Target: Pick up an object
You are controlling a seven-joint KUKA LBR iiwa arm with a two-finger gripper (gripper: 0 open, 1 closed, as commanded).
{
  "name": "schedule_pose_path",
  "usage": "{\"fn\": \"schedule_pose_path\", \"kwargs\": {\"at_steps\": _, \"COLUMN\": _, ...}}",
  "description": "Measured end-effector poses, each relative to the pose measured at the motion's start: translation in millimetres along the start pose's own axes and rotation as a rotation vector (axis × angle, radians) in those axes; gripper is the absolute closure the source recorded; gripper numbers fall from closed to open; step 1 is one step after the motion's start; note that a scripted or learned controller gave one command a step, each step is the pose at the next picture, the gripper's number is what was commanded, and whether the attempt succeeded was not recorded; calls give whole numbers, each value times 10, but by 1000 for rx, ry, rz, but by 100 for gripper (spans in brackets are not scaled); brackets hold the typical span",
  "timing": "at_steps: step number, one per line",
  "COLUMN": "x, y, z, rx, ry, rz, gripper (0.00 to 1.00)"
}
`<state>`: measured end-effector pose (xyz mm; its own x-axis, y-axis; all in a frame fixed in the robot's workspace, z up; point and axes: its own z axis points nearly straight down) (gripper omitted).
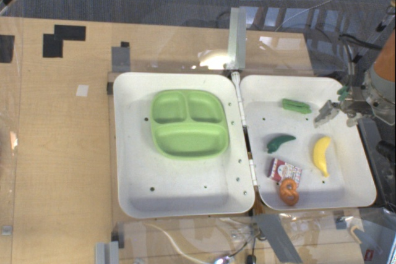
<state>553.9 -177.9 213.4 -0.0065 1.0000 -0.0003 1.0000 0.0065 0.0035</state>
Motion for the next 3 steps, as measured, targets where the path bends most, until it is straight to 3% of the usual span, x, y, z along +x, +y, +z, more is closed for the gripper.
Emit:
{"fn": "schedule_pose_path", "kwargs": {"at_steps": 1, "x": -245, "y": -67, "z": 1174, "rx": -3, "ry": 0, "rz": 5, "gripper": 0}}
{"fn": "schedule_pose_path", "kwargs": {"at_steps": 2, "x": -245, "y": -51, "z": 1060, "rx": -7, "ry": -1, "rz": 6, "gripper": 100}}
{"fn": "schedule_pose_path", "kwargs": {"at_steps": 3, "x": 351, "y": 455, "z": 128, "rx": -3, "ry": 0, "rz": -2, "gripper": 100}}
